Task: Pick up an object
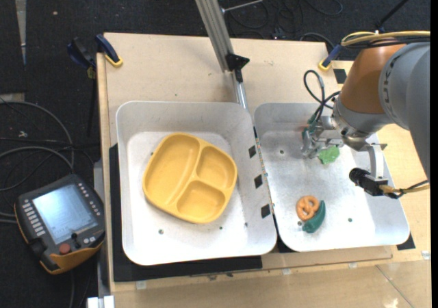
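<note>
The gripper (316, 149) hangs over the right bin (383, 221) near its far edge, beside a green piece (330, 155); whether it grips cannot be told

Wooden bench (171, 67) on dark floor (48, 40), cables (41, 156) strewn about.

Yellow divided plate (189, 177) fills left bin middle, right bin (383, 226) floor open around orange-green toy (310, 213)
</note>
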